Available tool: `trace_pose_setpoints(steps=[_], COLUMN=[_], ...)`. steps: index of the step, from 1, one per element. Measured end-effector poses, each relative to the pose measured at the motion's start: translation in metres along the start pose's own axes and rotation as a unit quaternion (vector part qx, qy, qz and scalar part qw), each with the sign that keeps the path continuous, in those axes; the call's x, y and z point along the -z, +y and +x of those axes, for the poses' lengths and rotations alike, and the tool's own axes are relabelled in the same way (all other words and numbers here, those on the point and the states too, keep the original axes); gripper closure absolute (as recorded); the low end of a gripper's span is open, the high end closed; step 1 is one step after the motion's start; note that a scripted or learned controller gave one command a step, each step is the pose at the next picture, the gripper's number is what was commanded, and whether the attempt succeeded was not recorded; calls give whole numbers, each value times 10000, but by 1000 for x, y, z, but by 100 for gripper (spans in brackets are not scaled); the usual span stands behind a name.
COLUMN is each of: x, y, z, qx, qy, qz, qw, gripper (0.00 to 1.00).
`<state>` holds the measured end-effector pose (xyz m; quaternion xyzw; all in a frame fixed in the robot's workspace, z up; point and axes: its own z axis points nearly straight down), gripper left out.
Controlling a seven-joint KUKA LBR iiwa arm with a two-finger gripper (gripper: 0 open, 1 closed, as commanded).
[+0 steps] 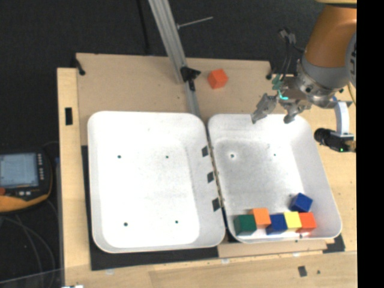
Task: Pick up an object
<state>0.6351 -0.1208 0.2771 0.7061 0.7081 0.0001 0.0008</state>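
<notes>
Nothing had been picked up at that point, as far as I could judge. The arm's two-finger gripper (276, 110) hung over the far rim of the right-hand shallow white bin (273, 155), fingers spread apart with nothing between them. The small coloured cubes (276, 219) sat clustered along that bin's near edge, well apart from it. The reach, descent and grasp all remained.

Robotics lab, plywood bench (144, 80), two white bins (102, 161), teach pendant (23, 179)

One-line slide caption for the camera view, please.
Open gripper above right bin's far edge; coloured blocks clustered at its near edge.
</notes>
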Motion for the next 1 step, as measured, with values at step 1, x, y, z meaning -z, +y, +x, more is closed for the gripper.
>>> trace_pose_setpoints(steps=[1], x=[4], y=[-8], z=[-59], qx=[-34], qy=[-16], qz=[-2], qw=[10000], gripper=[0])
